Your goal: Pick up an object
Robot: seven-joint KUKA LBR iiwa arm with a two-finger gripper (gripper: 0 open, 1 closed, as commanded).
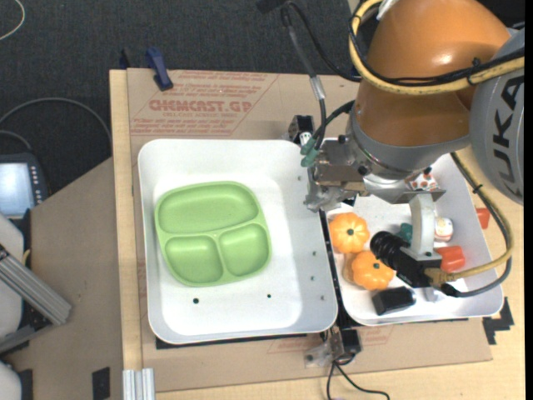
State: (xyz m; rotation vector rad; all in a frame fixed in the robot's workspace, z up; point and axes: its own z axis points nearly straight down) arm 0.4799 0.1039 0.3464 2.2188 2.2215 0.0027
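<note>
Two small orange pumpkins sit in the right bin [479,294], one [348,233] near its left wall and the other [371,270] just in front of it. My gripper [321,192] hangs below the big orange and grey wrist, over the seam between the two bins and just behind the nearer pumpkin. Nothing shows between the gripper and the pumpkins. A green divided plate [213,231] lies in the left bin [287,307].
In the right bin there is also a red-orange piece [452,257], a small white item [442,227] and a black block [391,300] at the front. The arm covers the back of that bin. A blue clip [158,67] lies on the cardboard behind.
</note>
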